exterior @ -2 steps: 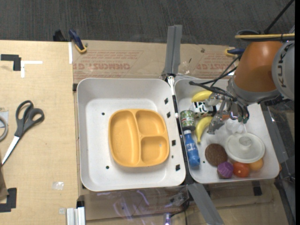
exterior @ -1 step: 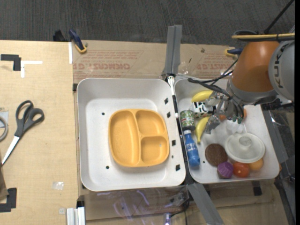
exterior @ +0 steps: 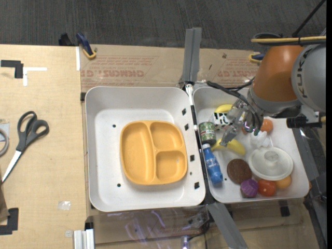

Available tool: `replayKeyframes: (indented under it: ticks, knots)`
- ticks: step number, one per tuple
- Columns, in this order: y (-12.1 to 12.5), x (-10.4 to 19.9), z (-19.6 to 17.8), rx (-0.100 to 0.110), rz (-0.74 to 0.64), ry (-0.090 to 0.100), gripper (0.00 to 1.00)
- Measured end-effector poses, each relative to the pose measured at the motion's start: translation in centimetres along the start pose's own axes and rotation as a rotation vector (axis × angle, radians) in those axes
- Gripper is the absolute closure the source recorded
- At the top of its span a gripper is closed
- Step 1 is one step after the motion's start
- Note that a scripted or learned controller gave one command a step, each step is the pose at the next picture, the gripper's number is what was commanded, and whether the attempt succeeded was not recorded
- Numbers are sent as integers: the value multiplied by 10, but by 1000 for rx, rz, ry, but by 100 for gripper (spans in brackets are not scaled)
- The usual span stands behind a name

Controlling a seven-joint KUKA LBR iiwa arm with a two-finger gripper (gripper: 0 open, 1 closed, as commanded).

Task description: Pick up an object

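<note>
While I am reaching into the right bin (exterior: 298, 154) from the right, my gripper (exterior: 244, 122) is hovering low over the clutter at its upper left, and nothing is lifted yet. I cannot tell how my gripper is set: the wrist and its cables are crowding the view there, so I am not claiming a hold on anything.

Beneath and just beside my gripper, a yellow banana (exterior: 232, 145) is lying at a slant, with another yellow piece (exterior: 224, 108) peeking out above a black-and-white patterned item (exterior: 222, 118). A small green can (exterior: 207, 132) is standing against the bin's left wall, and a blue bottle (exterior: 211, 165) is lying below it along the same wall. Farther down, a brown round object (exterior: 238, 170), a purple object (exterior: 249, 188), a red tomato-like ball (exterior: 266, 188) and an orange ball (exterior: 283, 181) are sitting near the lower edge, with a white lidded bowl (exterior: 270, 162) among them. An orange fruit (exterior: 266, 124) is showing just to the right of my fingers' area.

Over in the left bin (exterior: 98, 154), a yellow divided plate (exterior: 154, 152) is resting flat, well apart from me.

By my judgement, the approach is mostly done and I am lining up on the banana or its neighbours; the closing, the grasp itself and the lift are all still ahead of me.
</note>
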State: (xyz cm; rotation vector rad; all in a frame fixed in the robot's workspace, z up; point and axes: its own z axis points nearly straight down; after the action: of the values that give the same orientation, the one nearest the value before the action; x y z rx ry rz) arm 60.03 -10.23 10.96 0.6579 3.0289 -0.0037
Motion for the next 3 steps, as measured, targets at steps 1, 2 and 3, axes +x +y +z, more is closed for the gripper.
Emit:
replayKeyframes:
  ticks: [1,2,3]
  knots:
    - [-10,11,0,-8,122,-1,0]
    - [-3,19,-2,-3,215,-3,0]
    - [-2,27,-1,-8,403,-3,0]
